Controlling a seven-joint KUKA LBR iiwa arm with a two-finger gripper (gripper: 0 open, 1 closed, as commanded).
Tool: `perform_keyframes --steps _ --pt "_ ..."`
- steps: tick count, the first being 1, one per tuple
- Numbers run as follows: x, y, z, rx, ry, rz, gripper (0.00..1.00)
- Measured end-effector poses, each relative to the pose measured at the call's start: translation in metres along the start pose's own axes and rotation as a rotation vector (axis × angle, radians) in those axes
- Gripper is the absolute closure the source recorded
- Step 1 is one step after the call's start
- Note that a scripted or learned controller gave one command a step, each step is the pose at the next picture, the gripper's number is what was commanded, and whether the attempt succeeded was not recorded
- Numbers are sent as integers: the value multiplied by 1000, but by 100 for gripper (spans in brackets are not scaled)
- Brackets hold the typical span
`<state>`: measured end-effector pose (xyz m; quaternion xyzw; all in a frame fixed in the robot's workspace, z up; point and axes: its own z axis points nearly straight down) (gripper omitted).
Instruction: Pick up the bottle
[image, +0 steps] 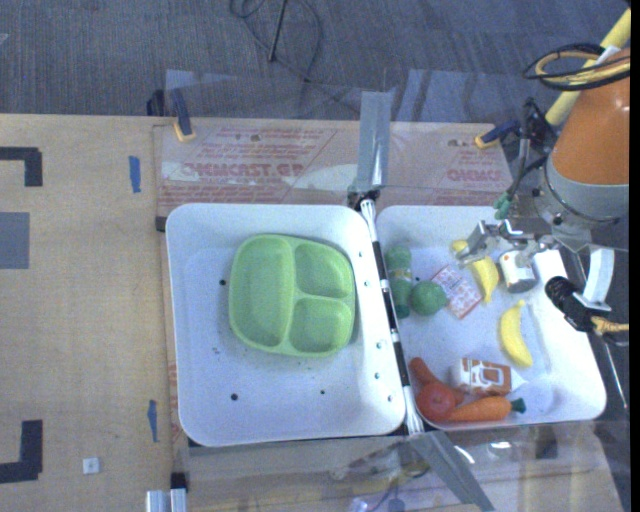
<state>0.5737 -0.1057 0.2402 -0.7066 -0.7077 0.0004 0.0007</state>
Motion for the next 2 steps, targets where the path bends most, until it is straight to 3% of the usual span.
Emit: perform_keyframes --steps 1,2 --pt "6 3 136 -23 -2 36 0" --pt "2 46 141 -26 -3 221 0"
